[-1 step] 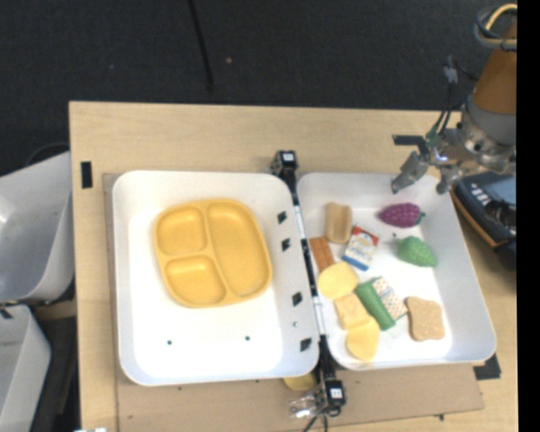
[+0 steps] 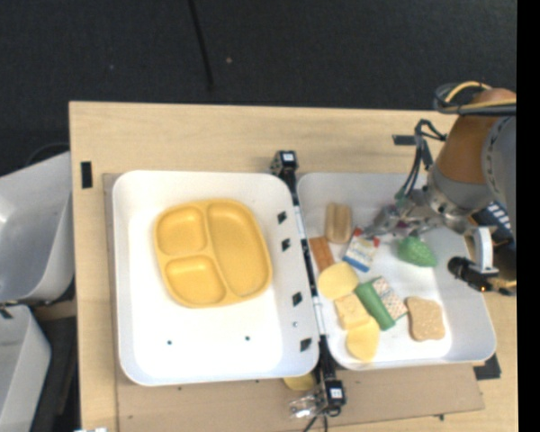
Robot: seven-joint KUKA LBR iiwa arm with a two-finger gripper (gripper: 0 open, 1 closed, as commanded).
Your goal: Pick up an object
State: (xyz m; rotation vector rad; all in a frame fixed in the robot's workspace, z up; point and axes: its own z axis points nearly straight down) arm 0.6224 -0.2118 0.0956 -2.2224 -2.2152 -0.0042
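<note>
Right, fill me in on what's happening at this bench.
A grey robot arm reaches in from the right over the right bin, its gripper low among small items near a green object. Nothing is visibly held. The left bin holds a yellow divided tray.

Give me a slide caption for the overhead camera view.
Gripper low in the right bin among toys; yellow tray sits in the left bin.
</note>
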